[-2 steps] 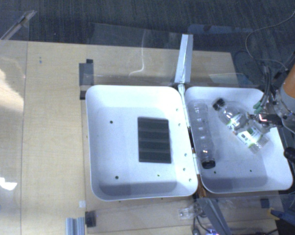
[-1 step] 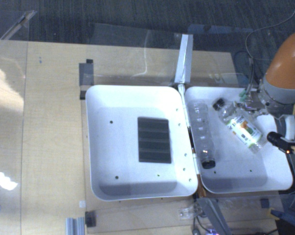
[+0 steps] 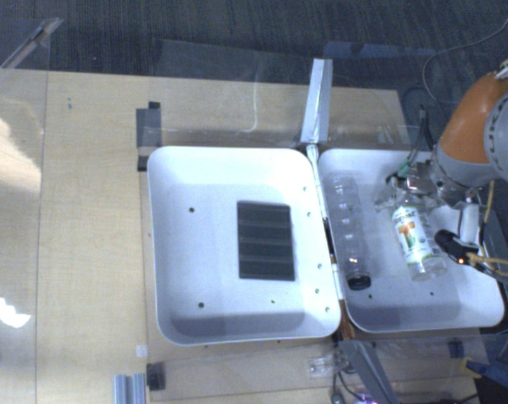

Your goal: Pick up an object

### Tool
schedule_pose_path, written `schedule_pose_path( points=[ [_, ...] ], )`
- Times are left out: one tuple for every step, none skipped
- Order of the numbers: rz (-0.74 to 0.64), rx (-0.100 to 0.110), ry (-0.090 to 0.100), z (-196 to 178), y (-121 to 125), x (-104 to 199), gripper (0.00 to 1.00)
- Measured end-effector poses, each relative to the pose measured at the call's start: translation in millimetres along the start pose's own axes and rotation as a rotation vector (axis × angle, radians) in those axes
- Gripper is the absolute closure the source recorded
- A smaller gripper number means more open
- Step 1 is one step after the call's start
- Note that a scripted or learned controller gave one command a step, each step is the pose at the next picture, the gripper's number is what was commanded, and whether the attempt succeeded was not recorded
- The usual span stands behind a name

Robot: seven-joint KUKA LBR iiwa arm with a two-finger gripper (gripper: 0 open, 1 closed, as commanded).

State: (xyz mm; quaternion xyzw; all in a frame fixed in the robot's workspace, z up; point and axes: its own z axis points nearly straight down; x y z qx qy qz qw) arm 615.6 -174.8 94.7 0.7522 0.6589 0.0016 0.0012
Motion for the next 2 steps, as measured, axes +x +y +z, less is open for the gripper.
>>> schedule_pose_path(
  points=[
    [-0.005,-0.004,0.0,-11,1,2,1.0],
    [-0.235,-0.003,-0.001,-133,3,55,1.0]
  ],
)
